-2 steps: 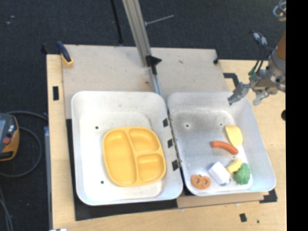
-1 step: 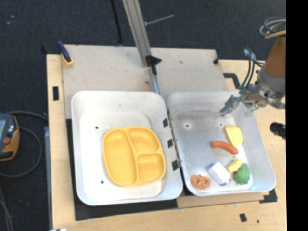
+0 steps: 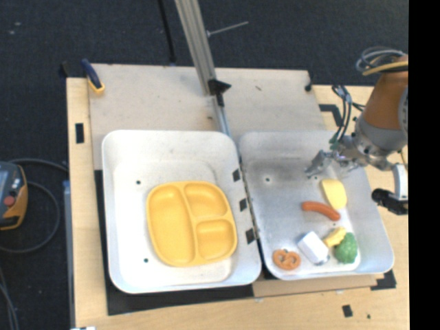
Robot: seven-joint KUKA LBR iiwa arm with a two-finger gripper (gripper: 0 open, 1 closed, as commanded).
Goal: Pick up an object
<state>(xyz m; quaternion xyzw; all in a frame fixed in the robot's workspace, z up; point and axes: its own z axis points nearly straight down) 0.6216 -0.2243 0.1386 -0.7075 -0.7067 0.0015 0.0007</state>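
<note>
Reaching in from the right, the gripper [image 3: 323, 165] hangs over the upper part of the right bin [image 3: 275, 205], just above and to the left of a pale yellow piece [image 3: 335, 193]. Its tip is small and dark against the grey bin floor, and whether it is spread or closed cannot be told; nothing can be seen held in it. The arm [image 3: 382, 119] rises behind it toward the right edge, its orange band showing above the wrist. All the loose things sit in the lower right part of that bin: the yellow piece highest, an orange sausage [image 3: 320, 210] lying slantwise just below and left of it, then a white block [image 3: 313, 247] near the front wall, with a small yellow bit [image 3: 335, 236] just beside it on the right and a green broccoli [image 3: 346, 249] touching or nearly touching that bit. A brown pretzel [image 3: 287, 258] lies at the front, left of the block. The left bin [image 3: 124, 157] holds a yellow divided tray [image 3: 191, 221] lying flat, a little tilted, with one long compartment on its left and two smaller ones on its right. A metal rail [image 3: 196, 40] runs slantwise from the top of the view down to the gap between the bins. A blue and yellow clamp [image 3: 92, 76] sits at the bench's far left corner.
</note>
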